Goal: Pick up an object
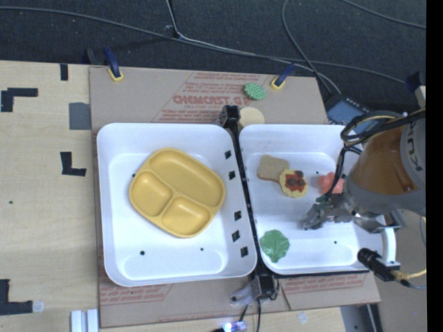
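Objects for picking sit in the right bin (277,135): a tan toast slice (271,167), a small round pizza piece (293,182) touching the toast's lower right, an orange-red item (327,182) further right toward the arm, and a green leafy piece (275,245) near the bin's front left corner. Open white floor lies between the pizza piece and the leafy piece, and along the bin's front wall. The leafy piece is close to the divider between the bins; toast is near that divider too but clear of the back wall.

Gripper (315,218) sits low over the right bin's floor, just below the orange-red item and right of that open patch. Nothing visible between its fingers; whether they are spread or together cannot be told, too dark and small. Pizza piece is up-left of the gripper, near; leafy piece down-left, a bit apart; orange-red item just above it, partly behind the arm (387,168).

Left bin (111,185) holds a yellow divided plate (177,192), tilted diagonally, with room all round it. Behind the right bin, on the cardboard (201,95), lie a green waffle-textured disc (255,90) and a pale round piece (250,116).
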`<state>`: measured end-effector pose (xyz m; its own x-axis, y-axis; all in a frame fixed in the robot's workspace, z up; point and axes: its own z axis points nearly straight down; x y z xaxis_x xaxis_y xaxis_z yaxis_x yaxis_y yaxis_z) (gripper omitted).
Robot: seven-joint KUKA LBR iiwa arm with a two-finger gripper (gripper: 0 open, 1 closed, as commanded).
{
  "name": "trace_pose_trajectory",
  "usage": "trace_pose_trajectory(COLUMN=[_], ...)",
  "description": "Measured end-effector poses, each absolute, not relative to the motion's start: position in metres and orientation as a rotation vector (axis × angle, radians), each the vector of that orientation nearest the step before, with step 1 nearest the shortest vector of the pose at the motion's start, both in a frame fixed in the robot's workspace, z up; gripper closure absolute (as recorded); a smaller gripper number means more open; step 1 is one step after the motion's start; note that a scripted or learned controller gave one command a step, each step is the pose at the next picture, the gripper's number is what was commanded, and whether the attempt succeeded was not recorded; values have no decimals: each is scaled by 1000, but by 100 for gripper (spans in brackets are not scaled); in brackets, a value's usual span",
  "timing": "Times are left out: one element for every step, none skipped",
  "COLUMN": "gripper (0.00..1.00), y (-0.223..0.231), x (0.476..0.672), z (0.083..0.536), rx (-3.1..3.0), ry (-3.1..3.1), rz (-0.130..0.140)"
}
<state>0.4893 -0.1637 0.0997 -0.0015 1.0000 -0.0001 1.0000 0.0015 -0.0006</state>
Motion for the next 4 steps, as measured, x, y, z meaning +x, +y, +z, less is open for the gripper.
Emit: trace_pose_trajectory(gripper=[100, 100, 100, 100], y=[-153, -157, -157, -110], x=[486, 494, 491, 504], z=[150, 209, 271, 253], rx=[-2219, -2221, -2222, -2218], ry=[-2224, -2225, -2227, -2224], rz=[-2, -2, -2, 3])
